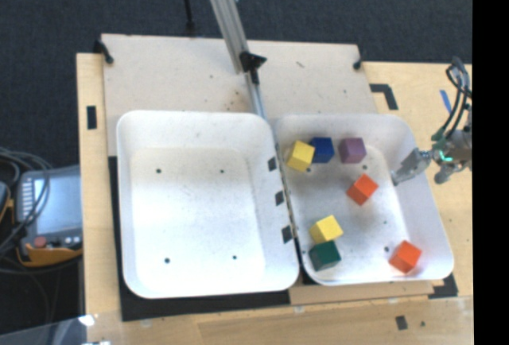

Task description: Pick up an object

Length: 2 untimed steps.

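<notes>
Gripper [415, 164] sits at the right edge of the right bin [421, 212], coming in from the right side of the view, low over the bin's right wall; whether it's open or closed I can't tell at this resolution, and nothing visible is caught in it. All the blocks are in the right bin, none in the left bin [199, 200]. Top row near the bin's far wall: yellow cube [301, 155] on the left, tilted, touching or just beside a blue cube [322, 149], then a purple cube [351, 149] a little apart to the right. Below the purple one, an orange cube [362, 189] sits alone mid-bin; it's the block nearest the gripper, but clearly apart from it. Lower left of the bin: a second yellow cube [326, 228] with a dark green cube [324, 255] just below it, the two touching or nearly so, close to the divider between bins. Lower right corner: a second orange cube [406, 256], near the bin's front rim and well apart from the rest. An aluminium rail [223, 5] runs diagonally from the top of the view down to the gap between the bins. Bins sit on a wooden bench [238, 77]; a pendant-type device [44, 212] with cables lies off the bench at the far left.
</notes>
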### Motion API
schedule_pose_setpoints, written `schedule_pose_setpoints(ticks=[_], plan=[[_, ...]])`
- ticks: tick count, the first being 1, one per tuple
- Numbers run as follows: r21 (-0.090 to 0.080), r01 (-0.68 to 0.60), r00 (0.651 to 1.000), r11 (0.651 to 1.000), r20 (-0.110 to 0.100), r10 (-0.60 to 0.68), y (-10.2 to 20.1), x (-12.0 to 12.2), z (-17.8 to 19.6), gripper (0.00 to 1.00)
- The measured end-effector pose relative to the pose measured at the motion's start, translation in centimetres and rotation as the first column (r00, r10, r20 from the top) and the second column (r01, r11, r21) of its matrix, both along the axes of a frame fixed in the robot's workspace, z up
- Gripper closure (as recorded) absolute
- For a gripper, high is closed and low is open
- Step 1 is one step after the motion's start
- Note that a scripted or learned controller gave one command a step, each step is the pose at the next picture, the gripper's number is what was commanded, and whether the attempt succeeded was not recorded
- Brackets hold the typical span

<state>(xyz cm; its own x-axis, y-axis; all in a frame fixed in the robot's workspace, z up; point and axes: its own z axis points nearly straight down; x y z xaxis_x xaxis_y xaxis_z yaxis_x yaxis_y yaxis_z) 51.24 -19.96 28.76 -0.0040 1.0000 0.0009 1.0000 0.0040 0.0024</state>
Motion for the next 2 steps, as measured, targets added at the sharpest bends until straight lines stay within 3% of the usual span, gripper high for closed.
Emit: schedule_pose_setpoints(ticks=[2], plan=[[-0.002,0.006,1.0,1.0,-0.008,-0.006,-0.8,-0.6,-10.6,0.0]])
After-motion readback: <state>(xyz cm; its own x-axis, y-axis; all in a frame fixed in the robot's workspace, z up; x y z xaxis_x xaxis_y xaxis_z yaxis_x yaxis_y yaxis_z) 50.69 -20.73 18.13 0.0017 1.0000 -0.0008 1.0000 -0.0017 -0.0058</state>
